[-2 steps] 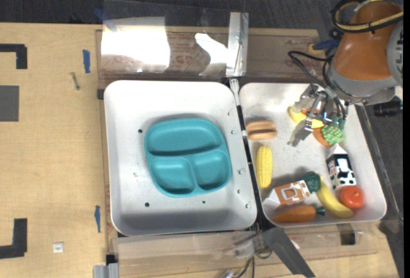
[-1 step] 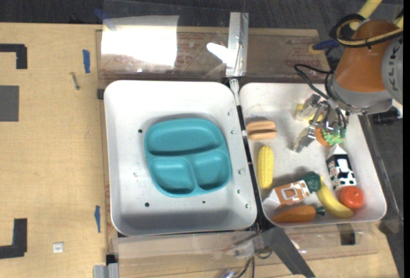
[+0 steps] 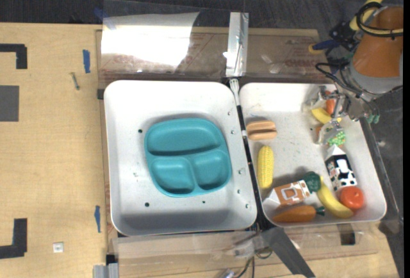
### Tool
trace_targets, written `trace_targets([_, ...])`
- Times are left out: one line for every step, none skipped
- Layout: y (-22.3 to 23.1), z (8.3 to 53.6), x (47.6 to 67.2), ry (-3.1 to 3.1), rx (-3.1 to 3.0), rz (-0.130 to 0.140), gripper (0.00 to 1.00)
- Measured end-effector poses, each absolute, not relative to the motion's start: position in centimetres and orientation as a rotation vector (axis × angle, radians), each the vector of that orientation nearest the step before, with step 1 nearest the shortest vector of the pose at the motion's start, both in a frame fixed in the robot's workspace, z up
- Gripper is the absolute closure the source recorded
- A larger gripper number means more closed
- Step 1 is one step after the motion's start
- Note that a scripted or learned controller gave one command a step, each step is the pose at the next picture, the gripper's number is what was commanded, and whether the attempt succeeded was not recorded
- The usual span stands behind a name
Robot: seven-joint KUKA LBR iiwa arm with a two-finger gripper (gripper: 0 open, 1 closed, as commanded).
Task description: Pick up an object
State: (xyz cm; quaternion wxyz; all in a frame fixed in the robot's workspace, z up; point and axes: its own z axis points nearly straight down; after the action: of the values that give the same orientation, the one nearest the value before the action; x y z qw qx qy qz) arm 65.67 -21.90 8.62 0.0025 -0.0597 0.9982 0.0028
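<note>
At the far right corner of the right bin (image 3: 378, 161), the gripper (image 3: 334, 110) sits low among a small cluster of toy food; whether it is wide, narrow or holding anything I cannot tell, since the wrist and cabling cover it. Just beside it lie a yellow piece (image 3: 320, 114), possibly a small banana, and a green item (image 3: 336, 138) slightly nearer the camera. Judged step: the descent or grasp attempt on one of these, lift not yet done. Next move calls for a confirmed closure on one piece and a straight vertical lift clear of the bin wall, which stands very close on the arm's side. Other candidates lie nearer the camera than the gripper: a black-and-white carton (image 3: 339, 170), a tomato (image 3: 352, 198), a banana (image 3: 334, 200), a carrot (image 3: 295, 213); to its left, a hot dog (image 3: 261, 130) and a corn cob (image 3: 265, 166). Further left, the left bin (image 3: 122, 142) holds a teal divided tray (image 3: 188, 156). Bins rest on a wooden bench (image 3: 45, 142); dark floor beyond, clear plastic sheeting (image 3: 150, 43) behind the bins.
</note>
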Motion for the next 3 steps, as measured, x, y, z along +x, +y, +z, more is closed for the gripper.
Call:
trace_targets([-22.1,8.7,58.2,3.134,-0.06,0.003,0.0])
trace_targets([-21.9,9.9,58.6,3.126,-0.064,0.002,1.0])
trace_targets([-21.9,9.9,58.5,3.127,-0.064,0.002,0.0])
